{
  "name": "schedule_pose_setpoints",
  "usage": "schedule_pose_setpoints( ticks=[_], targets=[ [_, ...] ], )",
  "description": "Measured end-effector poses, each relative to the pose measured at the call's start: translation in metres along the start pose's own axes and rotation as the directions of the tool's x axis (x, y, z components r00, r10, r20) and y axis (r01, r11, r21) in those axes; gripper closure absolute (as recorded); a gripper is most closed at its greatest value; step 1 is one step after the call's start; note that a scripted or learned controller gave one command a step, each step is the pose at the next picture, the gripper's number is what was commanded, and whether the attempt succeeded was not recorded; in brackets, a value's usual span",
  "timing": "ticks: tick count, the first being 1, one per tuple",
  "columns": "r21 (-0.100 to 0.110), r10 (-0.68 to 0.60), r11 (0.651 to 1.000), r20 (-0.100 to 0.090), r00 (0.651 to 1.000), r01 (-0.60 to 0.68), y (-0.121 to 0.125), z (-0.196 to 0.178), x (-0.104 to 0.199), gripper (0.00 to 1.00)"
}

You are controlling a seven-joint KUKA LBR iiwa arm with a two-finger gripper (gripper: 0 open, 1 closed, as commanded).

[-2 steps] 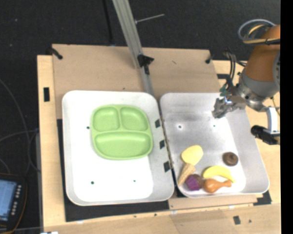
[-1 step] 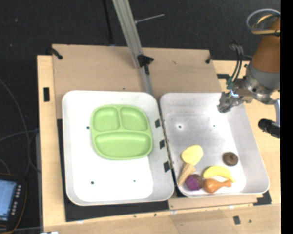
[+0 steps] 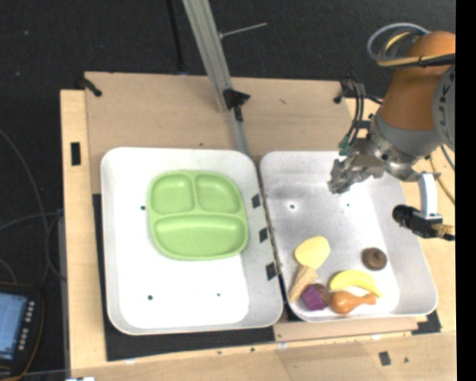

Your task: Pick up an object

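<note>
From my remote seat, I see the arm [image 3: 412, 101] reaching in from the right, its tool [image 3: 343, 175] poised over the upper part of the right bin [image 3: 301, 182]; whether the tool is open or closed I cannot tell. The objects lie well apart from it at the bin's near end: a yellow chip [image 3: 312, 252], a cone [image 3: 301, 279], a purple piece [image 3: 313, 297], a banana [image 3: 355, 282], a drumstick [image 3: 350, 299] and a brown donut [image 3: 373, 258]. A green tray [image 3: 197, 216] sits in the left bin [image 3: 182, 300].
</note>
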State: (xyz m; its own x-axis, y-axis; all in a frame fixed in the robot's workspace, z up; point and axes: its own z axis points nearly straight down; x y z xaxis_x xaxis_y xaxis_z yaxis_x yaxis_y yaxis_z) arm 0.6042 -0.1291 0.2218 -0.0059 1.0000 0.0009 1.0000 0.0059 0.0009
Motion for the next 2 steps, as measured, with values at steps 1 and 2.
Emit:
schedule_pose_setpoints(
  ticks=[1, 2],
  targets=[
    [-0.001, -0.001, 1.0, -0.001, 1.0, 0.001, -0.016, -0.015, 0.046, 1.0],
    [0.001, -0.001, 1.0, -0.001, 1.0, 0.001, -0.03, -0.007, 0.1, 1.0]
  ],
)
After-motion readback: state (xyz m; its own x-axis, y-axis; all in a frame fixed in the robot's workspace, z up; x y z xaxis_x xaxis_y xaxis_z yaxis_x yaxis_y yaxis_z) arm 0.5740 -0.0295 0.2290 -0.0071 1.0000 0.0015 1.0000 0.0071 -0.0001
